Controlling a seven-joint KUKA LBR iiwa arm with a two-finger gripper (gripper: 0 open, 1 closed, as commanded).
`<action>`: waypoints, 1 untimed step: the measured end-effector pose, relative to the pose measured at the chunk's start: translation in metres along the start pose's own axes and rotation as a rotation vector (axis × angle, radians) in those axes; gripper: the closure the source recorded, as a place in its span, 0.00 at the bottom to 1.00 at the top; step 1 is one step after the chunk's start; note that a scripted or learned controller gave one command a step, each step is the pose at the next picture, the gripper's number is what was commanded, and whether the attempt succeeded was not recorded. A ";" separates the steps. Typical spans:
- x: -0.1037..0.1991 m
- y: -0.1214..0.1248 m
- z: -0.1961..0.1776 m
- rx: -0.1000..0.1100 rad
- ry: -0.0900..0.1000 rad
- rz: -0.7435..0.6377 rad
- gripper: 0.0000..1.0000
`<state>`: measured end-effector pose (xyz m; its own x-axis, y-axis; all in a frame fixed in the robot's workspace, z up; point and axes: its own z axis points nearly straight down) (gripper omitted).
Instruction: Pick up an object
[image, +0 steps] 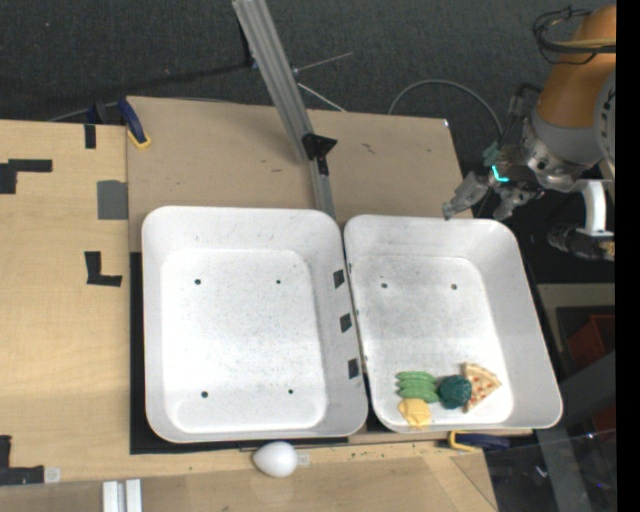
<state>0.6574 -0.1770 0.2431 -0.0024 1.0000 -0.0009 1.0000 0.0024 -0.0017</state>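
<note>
Now, operator, your readout of the bench as you see it from above:

Arm: your grey arm (575, 100) with its orange band comes in at the upper right, over the bench's far right corner.

Gripper: the gripper (485, 195) hangs just beyond the far rim of the right bin, near its far right corner. You can make out two dark fingers (462, 203) spread apart, with nothing between them, so read it as released and unloaded. A small teal light shows just above the fingers.

Right bin: the right bin (530, 300) holds all the small things, clustered in its near right corner.

Objects: a green leafy toy (415, 383) lies leftmost; a yellow piece (415, 410) sits just below it, touching or nearly so; a dark teal round object (454, 391) lies beside them; an orange pizza-slice toy (482, 382) rests against its right side. You will find all four well apart from the gripper.

Left bin: the left bin (160, 300) lies side by side with the right one, their rims meeting in the middle.

Outside the bins: a white egg-shaped object (275, 459) lies on the bench, just past the left bin's near rim. A grey metal pole (285, 90) slants down from the top to where the two bins meet.
</note>
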 end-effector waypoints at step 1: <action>-0.007 -0.005 0.049 0.004 0.000 0.002 0.00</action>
<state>0.6520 -0.1840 0.1945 -0.0008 1.0000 -0.0008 1.0000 0.0008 -0.0061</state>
